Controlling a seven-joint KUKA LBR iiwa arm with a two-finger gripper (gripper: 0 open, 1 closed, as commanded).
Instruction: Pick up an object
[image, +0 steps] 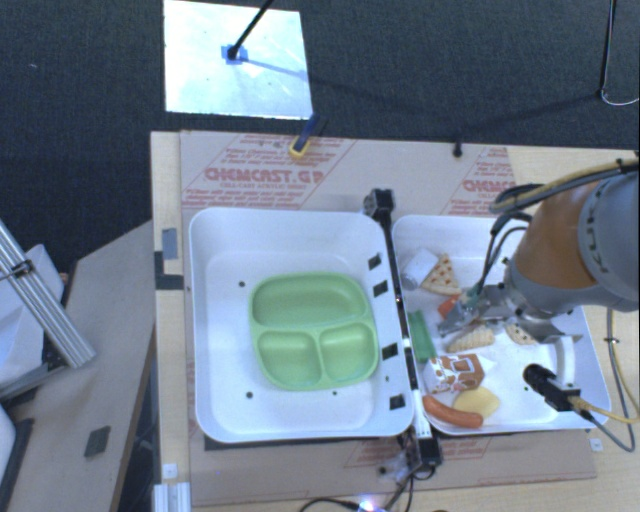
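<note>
hand (462, 313) low in right bin (590, 385) | over pale wedge (472, 339) (toast-like)

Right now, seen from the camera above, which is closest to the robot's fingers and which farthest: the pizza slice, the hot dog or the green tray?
1. Pizza slice, just up-left of the fingers, same bin.
2. Hot dog, at that bin's near edge.
3. Green tray, in the other bin, to the left.

Toy foods (455, 375) in right bin (590, 400)

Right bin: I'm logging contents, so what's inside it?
The right bin holds a sausage, a pizza-like wedge, a small printed carton and other toy food. The gripper and arm cover whatever lies beneath them.
</note>
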